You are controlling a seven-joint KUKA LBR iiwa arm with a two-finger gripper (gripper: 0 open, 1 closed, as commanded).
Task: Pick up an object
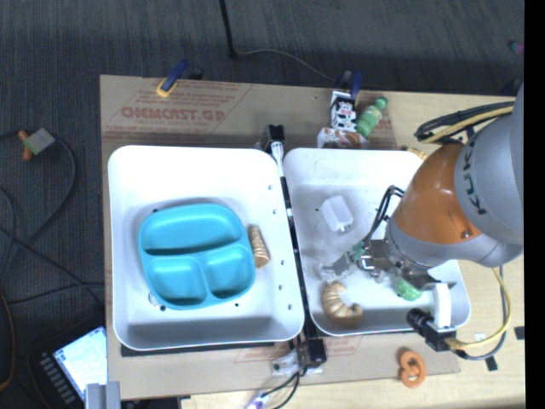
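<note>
**Arm low in the right bin, reaching among small objects**

The arm (pixel 443 207) comes in from the right and bends down into the right bin (pixel 375 164). The gripper (pixel 375 258) sits low near the bin's middle, beside a small grey piece (pixel 334 268) and just above a tan croissant-shaped toy (pixel 341 302). A green item (pixel 407 291) lies close under the wrist, and a pale translucent block (pixel 336 213) rests further back. Whether the fingers are open or closed cannot be told from here, and nothing is plainly seen between them.

To do this step well, my judgement is that the gripper should settle squarely over one object, the grey piece being nearest, and close around its narrow side before lifting straight up, keeping clear of the bin wall and the croissant toy so nothing is nudged away.

The left bin (pixel 128 228) holds a blue divided tray (pixel 196 254) with a second tan toy (pixel 258 245) touching its right edge.

Red lettering (pixel 174 113) is printed on the cardboard covering the counter; it appears to read "CHEMCAST GP", though the print is faint. A small labelled bottle (pixel 343 113) stands behind the bins; its label is too small to read.
</note>
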